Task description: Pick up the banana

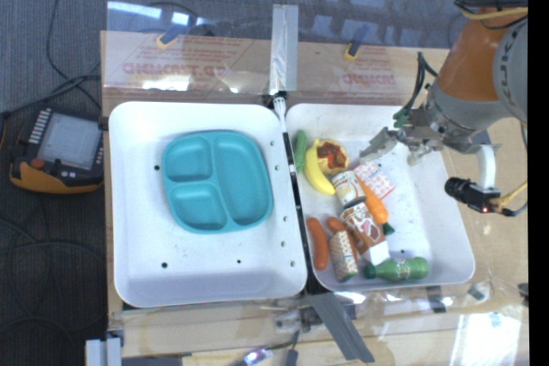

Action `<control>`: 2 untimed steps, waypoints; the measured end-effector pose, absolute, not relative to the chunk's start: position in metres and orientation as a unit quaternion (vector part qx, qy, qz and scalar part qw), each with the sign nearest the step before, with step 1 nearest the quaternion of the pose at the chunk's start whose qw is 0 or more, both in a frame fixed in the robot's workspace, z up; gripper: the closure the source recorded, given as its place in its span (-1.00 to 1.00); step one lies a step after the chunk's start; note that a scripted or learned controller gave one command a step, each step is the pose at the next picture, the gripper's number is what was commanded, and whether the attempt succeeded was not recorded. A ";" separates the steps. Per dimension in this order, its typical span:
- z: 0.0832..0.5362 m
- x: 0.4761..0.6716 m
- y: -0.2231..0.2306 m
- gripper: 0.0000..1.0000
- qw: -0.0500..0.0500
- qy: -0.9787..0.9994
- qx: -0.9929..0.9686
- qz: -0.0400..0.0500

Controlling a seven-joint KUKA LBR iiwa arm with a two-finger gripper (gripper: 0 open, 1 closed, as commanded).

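A: Turquoise plastic first: a three-compartment plate lies in the left bin, near its middle, with nothing on it. Outside that bin, far left on the floor, sits an orange-and-black handheld unit with a grey screen.

B: And the banana?

A: The banana lies in the right bin, close to the wall shared with the left bin, in the upper left part. It is yellow and curved, running roughly top to bottom. A green vegetable lies just beside its upper end, and a round pastry-like piece touches its right side.

B: What else lies there?

A: Below and to the right is a cluster: a small can, a carrot, a red sausage, packets, and a green bottle along the lower edge.

B: Where is the hand?

A: The hand hangs over the upper right part of the same bin, to the right of the banana and apart from it, with the pastry piece between them. I cannot tell whether it is spread or closed; nothing is seen held in it.
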State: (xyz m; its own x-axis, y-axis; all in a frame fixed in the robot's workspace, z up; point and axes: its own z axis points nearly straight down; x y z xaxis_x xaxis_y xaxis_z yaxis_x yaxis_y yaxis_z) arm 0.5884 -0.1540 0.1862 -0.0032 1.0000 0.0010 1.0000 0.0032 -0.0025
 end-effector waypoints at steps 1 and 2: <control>0.186 0.588 -0.154 -1.00 0.001 -0.708 -0.706 0.001; 0.176 0.615 -0.146 -1.00 0.001 -0.707 -0.707 0.000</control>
State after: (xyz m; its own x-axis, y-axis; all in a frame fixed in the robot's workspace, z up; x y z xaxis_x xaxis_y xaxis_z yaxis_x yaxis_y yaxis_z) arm 0.6154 -0.1465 0.1763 -0.0003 1.0000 0.0015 1.0000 0.0003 -0.0018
